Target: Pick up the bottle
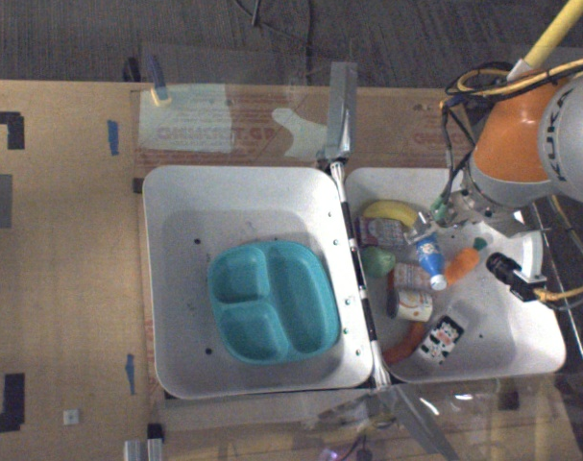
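Lying just below the gripper (pixel 443 211), the bottle (pixel 430 262), right bin (pixel 522 339).

Teal divided plate (pixel 272 301) in the left white bin (pixel 176 209), blue-and-white bottle (pixel 430 262), yellow banana (pixel 391 211), orange carrot (pixel 462 263), green ball (pixel 377 261), black-and-white spotted carton (pixel 442 338)

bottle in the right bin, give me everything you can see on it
The bottle is small, clear-looking plastic with a blue label around its body and a white end pointing down-right. It lies on its side, tilted, near the middle of the right bin, in a cluster of toys: an orange carrot beside it on the right, a packet against its lower left. The gripper is just above its upper end.
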You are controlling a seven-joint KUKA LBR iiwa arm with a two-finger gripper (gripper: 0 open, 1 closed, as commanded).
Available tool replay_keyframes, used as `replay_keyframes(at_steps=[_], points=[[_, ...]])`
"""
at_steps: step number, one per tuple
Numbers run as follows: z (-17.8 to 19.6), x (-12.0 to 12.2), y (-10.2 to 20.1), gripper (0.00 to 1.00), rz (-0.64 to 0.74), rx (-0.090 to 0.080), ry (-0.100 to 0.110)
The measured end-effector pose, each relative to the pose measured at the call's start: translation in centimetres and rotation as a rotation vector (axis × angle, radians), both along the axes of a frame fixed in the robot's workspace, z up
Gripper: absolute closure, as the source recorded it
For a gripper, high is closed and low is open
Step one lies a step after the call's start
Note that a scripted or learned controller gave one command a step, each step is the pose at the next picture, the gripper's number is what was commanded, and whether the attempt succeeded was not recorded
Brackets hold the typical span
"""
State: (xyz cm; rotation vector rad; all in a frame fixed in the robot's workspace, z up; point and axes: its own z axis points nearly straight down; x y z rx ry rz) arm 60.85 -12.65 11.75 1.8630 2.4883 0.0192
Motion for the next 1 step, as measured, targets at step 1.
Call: replay_keyframes(at_steps=[1], points=[[11.04, 0.11, 5.19, 1.00, -0.071, 0.010, 0.031]])
